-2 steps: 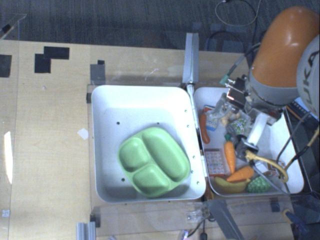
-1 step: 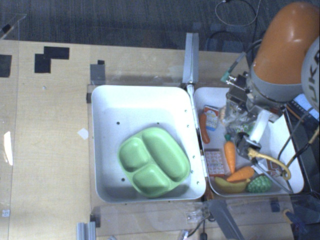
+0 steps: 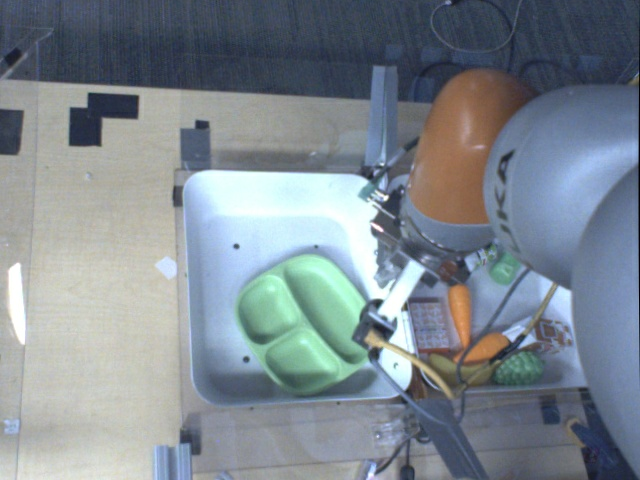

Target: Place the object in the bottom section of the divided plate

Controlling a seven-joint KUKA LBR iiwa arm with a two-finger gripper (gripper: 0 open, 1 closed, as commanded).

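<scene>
Plastic plate [image 3: 300, 323], one, glossy green, three rounded sections (lying in your shallow white bin [image 3: 215, 268]); you cannot tell how wide the gripper [image 3: 392, 268] stands.

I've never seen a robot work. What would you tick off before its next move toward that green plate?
1. The green divided plate lies flat in the left bin: ok.
2. Its bottom section has room: ok.
3. An object held under the arm: cannot tell.
4. A carrot lies right of the plate, close under the arm: ok.
5. Clearance between the arm and the plate's right edge: cannot tell.
</scene>
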